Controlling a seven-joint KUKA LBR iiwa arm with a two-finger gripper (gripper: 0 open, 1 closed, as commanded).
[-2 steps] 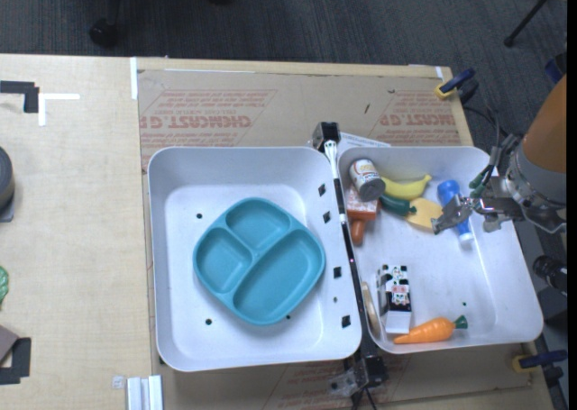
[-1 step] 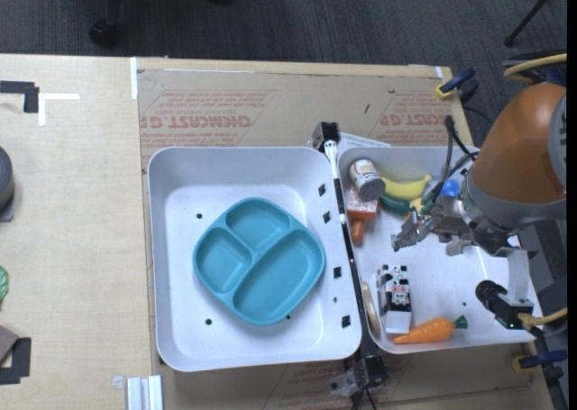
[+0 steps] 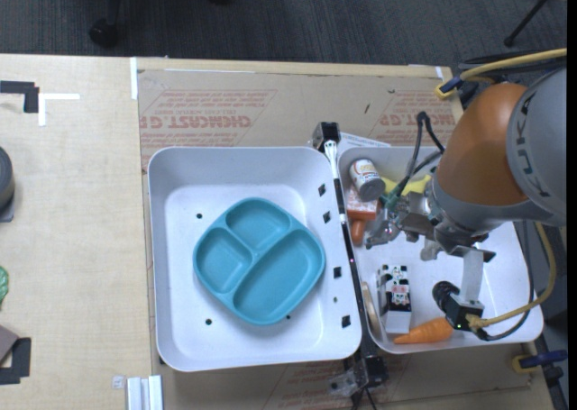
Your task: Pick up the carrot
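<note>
The orange carrot (image 3: 424, 332) lies on its side at the front edge of the right bin (image 3: 523, 246), tip pointing left. My gripper (image 3: 389, 223) hangs over the left middle of that bin, well behind the carrot and apart from it. The arm's grey and orange wrist (image 3: 487, 160) covers much of the bin's right half. A black cable end (image 3: 448, 298) hangs just above the carrot's thick end.
Also in the right bin are a small can (image 3: 366, 177), a red-orange item (image 3: 360, 216) by the left wall, a yellow piece (image 3: 402, 188) and a black-and-white block (image 3: 397, 290). In the left bin (image 3: 171, 246) sits a blue divided plate (image 3: 260, 259).
</note>
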